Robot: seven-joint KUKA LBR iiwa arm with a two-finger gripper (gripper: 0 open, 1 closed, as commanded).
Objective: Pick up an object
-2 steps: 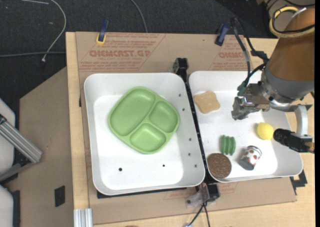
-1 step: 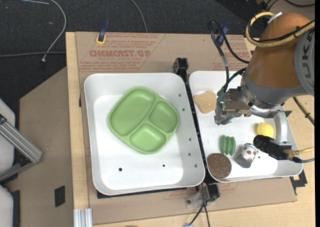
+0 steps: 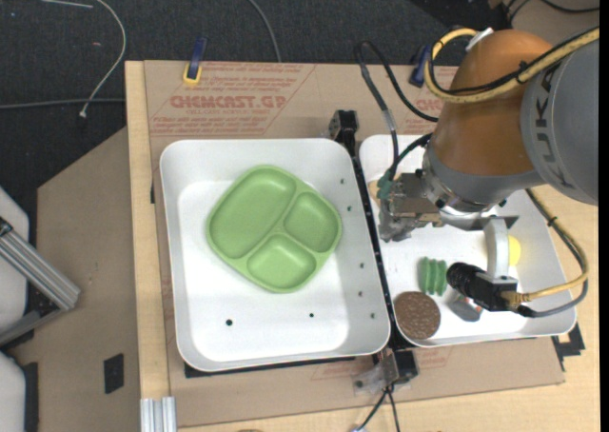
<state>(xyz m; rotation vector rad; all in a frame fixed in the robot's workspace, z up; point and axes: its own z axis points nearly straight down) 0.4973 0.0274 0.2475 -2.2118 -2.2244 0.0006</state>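
Single overhead view of the tabletop [image 3: 238, 102], which is covered by a printed cardboard sheet and bears two white bins side by side.

The left bin [image 3: 285, 330] holds one thing: a light green divided plate [image 3: 274, 227] with three compartments. It lies flat near the middle of the bin, turned at an angle to the walls.

The arm [image 3: 561, 126] enters from the right and bends down over the right bin [image 3: 455, 251]. Its orange band [image 3: 495, 88] hides the far half of that bin. The wrist points toward the wall shared by the two bins, and its metal end [image 3: 400, 206] stands just inside the right bin's left edge. Whether the jaws are open or closed cannot be told from this angle, and nothing is seen held between them.

The loose objects lie in the near half of the right bin, all apart from the wrist end:
- a small green ridged piece [image 3: 434, 275], nearest to it;
- a brown disc [image 3: 417, 315], just in front of the green piece, at the bin's near left corner;
- a white and yellow piece [image 3: 502, 247], farther right.
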